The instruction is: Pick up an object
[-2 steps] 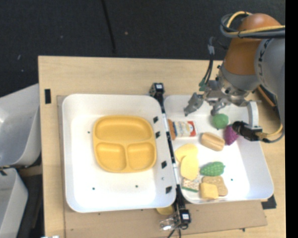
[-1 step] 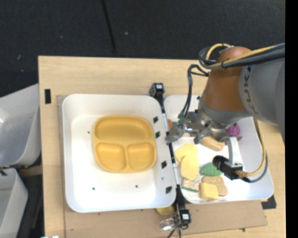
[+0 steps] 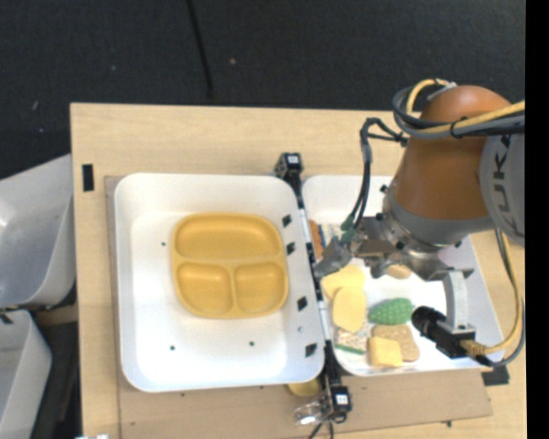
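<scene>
Glossy plastic yellow tray [image 3: 229,277], matt wood bench [image 3: 210,140].

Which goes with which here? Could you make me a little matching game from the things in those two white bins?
Things:
1. divided tray
2. bumpy green piece
3. robot arm
4. yellow pieces

Places:
A. above the right bin
B. left bin, alone
C. right bin, beside the divider between the bins
D. right bin, just right of the yellow pieces

Pairs: 1-B, 2-D, 3-A, 4-C

Two white bins [image 3: 128,273], one yellow tray [image 3: 229,263], one green piece [image 3: 390,312], several yellow and tan pieces [image 3: 349,307].
</scene>
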Robot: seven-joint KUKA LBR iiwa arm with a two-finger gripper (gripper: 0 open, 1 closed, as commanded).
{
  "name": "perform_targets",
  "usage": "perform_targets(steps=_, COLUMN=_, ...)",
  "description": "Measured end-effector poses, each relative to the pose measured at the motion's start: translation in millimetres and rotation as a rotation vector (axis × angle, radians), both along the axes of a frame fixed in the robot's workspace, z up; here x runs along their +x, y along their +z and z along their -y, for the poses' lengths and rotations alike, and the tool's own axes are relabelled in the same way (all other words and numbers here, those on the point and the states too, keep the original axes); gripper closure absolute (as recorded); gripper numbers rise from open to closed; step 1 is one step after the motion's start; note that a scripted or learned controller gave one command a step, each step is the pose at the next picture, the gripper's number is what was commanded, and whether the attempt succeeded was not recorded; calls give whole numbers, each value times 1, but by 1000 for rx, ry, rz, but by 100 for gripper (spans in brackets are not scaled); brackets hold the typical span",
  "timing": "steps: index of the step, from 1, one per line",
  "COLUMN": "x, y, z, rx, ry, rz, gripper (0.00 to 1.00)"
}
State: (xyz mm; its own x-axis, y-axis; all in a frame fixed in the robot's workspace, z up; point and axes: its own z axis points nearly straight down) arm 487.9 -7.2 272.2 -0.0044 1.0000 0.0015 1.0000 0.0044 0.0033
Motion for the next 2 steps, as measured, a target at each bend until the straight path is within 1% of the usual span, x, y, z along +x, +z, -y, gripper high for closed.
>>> perform_targets(steps=1, x=3, y=6, z=2, rx=-2, ry=-2, rz=-2, gripper=100)
perform_targets(steps=2, x=3, y=118, z=-95, rx=4, ry=10, rz=10, gripper=100)
